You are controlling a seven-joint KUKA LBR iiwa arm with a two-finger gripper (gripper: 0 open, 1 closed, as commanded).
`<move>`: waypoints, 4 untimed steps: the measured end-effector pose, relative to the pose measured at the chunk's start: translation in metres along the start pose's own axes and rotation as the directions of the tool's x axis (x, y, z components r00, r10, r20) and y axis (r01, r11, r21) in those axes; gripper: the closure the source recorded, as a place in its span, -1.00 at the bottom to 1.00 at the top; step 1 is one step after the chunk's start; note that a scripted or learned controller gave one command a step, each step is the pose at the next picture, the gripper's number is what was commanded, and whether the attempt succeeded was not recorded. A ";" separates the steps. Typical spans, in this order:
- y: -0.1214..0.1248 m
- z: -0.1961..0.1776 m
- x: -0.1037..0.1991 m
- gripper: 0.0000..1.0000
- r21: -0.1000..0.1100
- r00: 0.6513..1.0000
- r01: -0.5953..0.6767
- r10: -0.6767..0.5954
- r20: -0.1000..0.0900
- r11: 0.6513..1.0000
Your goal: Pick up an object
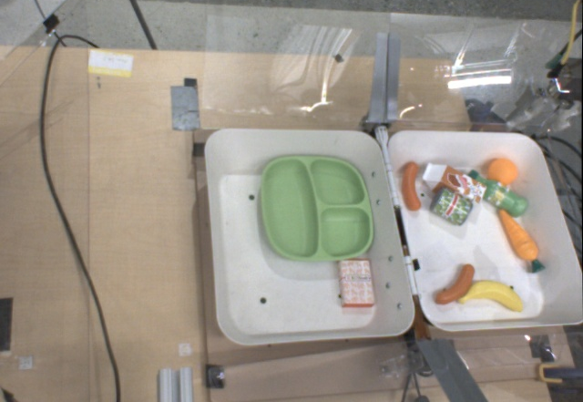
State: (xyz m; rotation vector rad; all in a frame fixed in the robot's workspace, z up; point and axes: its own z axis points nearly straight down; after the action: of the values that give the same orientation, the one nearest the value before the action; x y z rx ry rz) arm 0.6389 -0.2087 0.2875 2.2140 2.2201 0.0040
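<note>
A light wooden bench [109, 236] runs under a clear screen, grey floor behind, black cable trailing down the left side. On it sit two shallow white bins side by side. The left bin [237, 300] holds a green divided plate [316, 207], w/ a small red-and-white packet [356, 283] just beside the plate's near edge. The right bin [556, 209] holds the toy food: a green bottle [496, 193] lying flat next to a green can [450, 206], an orange carrot [520, 239] slanting toward the near right corner, a yellow banana [496, 295] touching a reddish sausage [455, 283] near the front wall, a second sausage [411, 185] lying lengthwise along the left wall, and an orange [500, 171] by the bottle's far end.

No arm or gripper is over the bins at this moment, so its grasp state can't be told. Judged from the layout, pick not yet begun. The arm enters from the right, so the right bin's items lie nearer; the carrot and banana are probably easiest, w/ long axes roughly diagonal and across, needing fingers set across them
</note>
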 end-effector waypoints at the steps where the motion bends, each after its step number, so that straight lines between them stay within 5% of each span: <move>1: -0.037 0.134 -0.035 -1.00 0.003 0.995 -0.104 0.104 0.000 0.995; 2: -0.074 0.182 -0.007 -1.00 0.001 0.943 -0.334 0.334 0.000 0.943; 3: -0.040 0.193 0.059 -1.00 -0.008 0.876 -0.482 0.482 0.008 0.876; 4: -0.003 0.168 0.004 -1.00 0.032 0.921 -0.389 0.389 0.003 0.921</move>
State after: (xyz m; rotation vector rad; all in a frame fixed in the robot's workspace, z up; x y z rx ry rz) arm 0.6373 -0.2049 0.1192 2.6320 1.7502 -0.0264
